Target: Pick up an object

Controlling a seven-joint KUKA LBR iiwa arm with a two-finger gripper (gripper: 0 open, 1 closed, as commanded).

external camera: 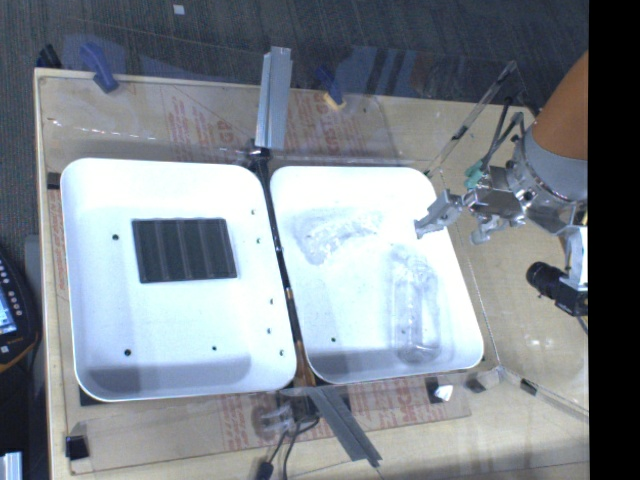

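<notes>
The gripper (440, 218) is seen at the upper right rim of the right bin (345, 368); whether it is apart or together cannot be told. A clear plastic bottle (415, 308) lies in the bin's lower right, a crumpled clear bag (330, 233) at its upper left. The bottle is judged light, slippery and slightly yielding; its mid-body should be gripped.

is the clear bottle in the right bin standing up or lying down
Lying down: the clear bottle rests lengthwise on the right bin's floor.
</notes>
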